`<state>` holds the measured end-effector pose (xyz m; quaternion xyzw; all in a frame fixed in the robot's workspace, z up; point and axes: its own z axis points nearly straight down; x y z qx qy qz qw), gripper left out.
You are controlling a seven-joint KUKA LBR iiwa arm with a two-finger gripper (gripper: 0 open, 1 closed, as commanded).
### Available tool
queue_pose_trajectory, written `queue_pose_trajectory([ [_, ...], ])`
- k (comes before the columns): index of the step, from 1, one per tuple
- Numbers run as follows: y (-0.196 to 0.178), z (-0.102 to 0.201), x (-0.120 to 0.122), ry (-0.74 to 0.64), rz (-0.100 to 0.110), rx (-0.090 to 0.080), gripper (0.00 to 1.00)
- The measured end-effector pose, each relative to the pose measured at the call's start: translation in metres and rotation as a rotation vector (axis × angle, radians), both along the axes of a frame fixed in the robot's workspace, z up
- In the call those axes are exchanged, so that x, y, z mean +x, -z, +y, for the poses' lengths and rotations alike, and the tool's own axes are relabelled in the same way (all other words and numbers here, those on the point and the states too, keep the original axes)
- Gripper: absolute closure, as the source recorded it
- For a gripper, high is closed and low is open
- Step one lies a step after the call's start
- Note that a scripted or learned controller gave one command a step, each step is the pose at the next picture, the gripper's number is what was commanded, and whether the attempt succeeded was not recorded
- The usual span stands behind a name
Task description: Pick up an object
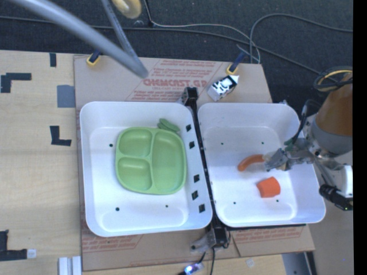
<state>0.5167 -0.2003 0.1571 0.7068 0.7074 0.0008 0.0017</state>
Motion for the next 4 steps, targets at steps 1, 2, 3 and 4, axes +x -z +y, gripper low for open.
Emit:
queue_pose_trajectory([
  [1,-0.044,-0.002,0.006,-0.001,0.000,0.000,1.00],
  [2,-0.092,-0.001,0.008,-0.001,0.000,0.000,1.00],
  [3,-0.077,0.051,0.007,-0.004,0.006,0.003,1.00],
  [4,-0.085,0.105,0.007,-0.006,0.004,0.003,1.00],
])
